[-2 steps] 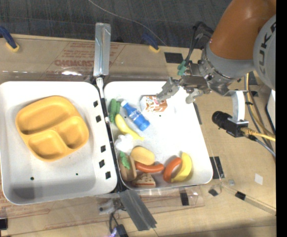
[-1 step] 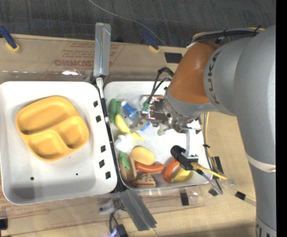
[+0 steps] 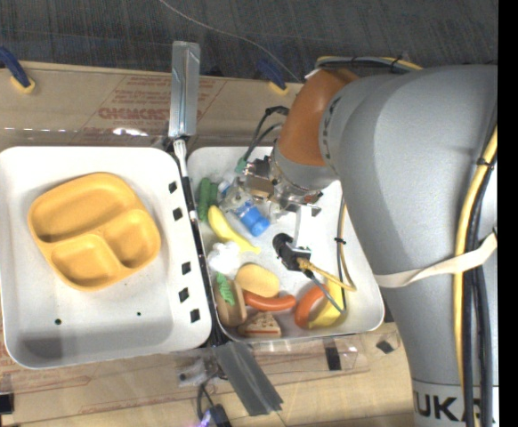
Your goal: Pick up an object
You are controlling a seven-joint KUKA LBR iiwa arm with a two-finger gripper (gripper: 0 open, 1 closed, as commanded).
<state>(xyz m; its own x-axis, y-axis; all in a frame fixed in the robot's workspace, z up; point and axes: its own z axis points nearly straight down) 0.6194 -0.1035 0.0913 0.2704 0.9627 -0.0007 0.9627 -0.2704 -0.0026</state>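
Gripper (image 3: 257, 188) is low in the right bin (image 3: 214, 157), near its back wall, over the top of the toy-food pile. I cannot tell whether it is open or closed, and I see nothing held in it. The nearest candidate is the blue piece (image 3: 254, 221), just below the gripper and beside the banana (image 3: 228, 229). Risks, as I judge them:

1. The pile is tightly packed, so closing here could catch the edge of the banana along with the blue piece, or squeeze one out sideways.
2. The gripper sits close to the bin wall and the centre divider, so a drift toward the wall could scrape it.
3. Small rounded toys may slip on lift.

Count, right bin:
- one banana
- one blue piece
- one long green piece (image 3: 206, 194)
- one white lump (image 3: 226, 258)
- one small green piece (image 3: 224, 286)
- one tan bun (image 3: 259, 280)
- one red sausage (image 3: 271, 302)
- one red-orange round piece (image 3: 310, 305)
- one brown wooden piece (image 3: 261, 327)

Anything under my wrist is hidden. Left bin (image 3: 28, 327): one yellow divided tray (image 3: 94, 229). Bins: two.
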